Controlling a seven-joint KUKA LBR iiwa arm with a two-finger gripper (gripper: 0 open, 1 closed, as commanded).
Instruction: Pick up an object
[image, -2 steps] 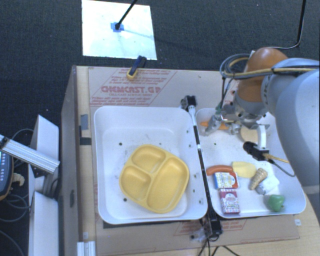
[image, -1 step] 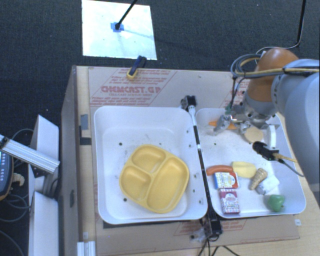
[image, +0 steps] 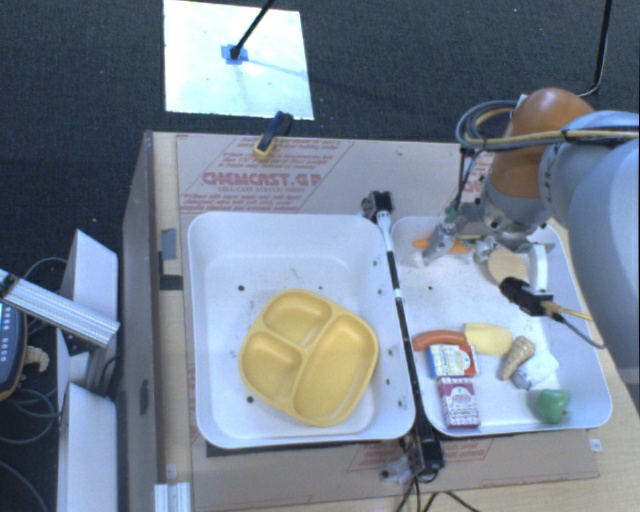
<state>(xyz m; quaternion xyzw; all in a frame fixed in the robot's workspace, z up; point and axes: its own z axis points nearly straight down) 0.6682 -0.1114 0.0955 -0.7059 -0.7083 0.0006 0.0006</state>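
My gripper (image: 486, 246) hangs low over the far end of the right bin (image: 600, 400), below the arm's orange band. A small orange piece (image: 444, 240) lies by its left side and a tan round piece (image: 505, 263) sits partly under it. Toward the bin's near end lie a red-orange sausage (image: 444, 340), a yellow block (image: 488, 338), a beige cone (image: 517, 357), a green fruit (image: 549, 404) and two red-and-white boxes (image: 456, 383). I cannot make out anything held.
The left bin (image: 215, 260) holds a yellow compartment plate (image: 308, 355). A black divider strip (image: 397, 300) runs between the bins. A black connector with a cable (image: 524, 294) hangs over the right bin. Cardboard (image: 300, 170) lies behind the bins.
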